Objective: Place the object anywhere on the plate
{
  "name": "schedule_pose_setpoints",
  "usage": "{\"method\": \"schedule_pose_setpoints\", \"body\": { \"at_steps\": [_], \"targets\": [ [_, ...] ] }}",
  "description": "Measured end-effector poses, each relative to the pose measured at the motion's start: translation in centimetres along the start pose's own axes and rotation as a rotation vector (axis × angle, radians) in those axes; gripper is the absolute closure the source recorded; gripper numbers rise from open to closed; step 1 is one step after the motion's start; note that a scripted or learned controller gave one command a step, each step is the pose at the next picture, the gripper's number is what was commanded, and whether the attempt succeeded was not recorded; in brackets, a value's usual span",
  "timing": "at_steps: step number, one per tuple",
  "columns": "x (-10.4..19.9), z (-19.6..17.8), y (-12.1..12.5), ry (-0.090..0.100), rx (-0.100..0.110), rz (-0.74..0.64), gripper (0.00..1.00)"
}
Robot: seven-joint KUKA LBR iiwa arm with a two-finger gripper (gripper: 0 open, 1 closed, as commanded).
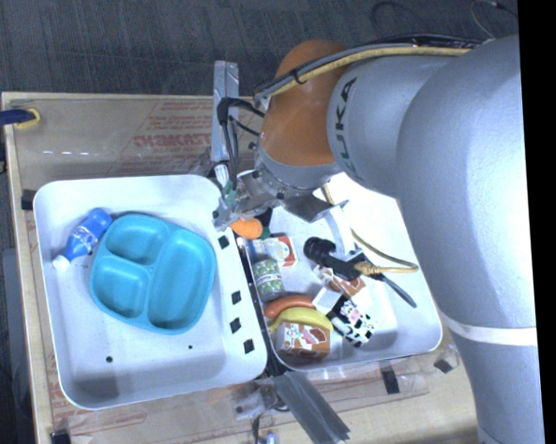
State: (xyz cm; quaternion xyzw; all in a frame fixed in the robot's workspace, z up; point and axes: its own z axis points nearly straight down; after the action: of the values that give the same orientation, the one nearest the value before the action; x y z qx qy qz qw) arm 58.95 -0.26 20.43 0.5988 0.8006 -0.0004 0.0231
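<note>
Pincer (232, 210): over the wall between the bins, near their far edge; I cannot tell its grip.
Plate (153, 273): one blue plate with three dips, in the middle of the left bin (128, 376).
Orange thing (247, 229): one, just under the pincer, at the right bin's (411, 325) left edge.
Bottle (83, 234): one blue bottle, touching the plate's far left side.
Bins: two.
</note>
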Motion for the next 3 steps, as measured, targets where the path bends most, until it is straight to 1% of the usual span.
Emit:
{"method": "schedule_pose_setpoints", "body": {
  "at_steps": [1,2,3],
  "targets": [
    [8.0,-0.2,-0.8,0.039,0.030,-0.041,1.00],
    [19.2,-9.6,-1.2,0.040,0.025,-0.159,1.00],
    [21.9,-0.6,-0.2,0.040,0.028,-0.220,1.00]
  ]
}}
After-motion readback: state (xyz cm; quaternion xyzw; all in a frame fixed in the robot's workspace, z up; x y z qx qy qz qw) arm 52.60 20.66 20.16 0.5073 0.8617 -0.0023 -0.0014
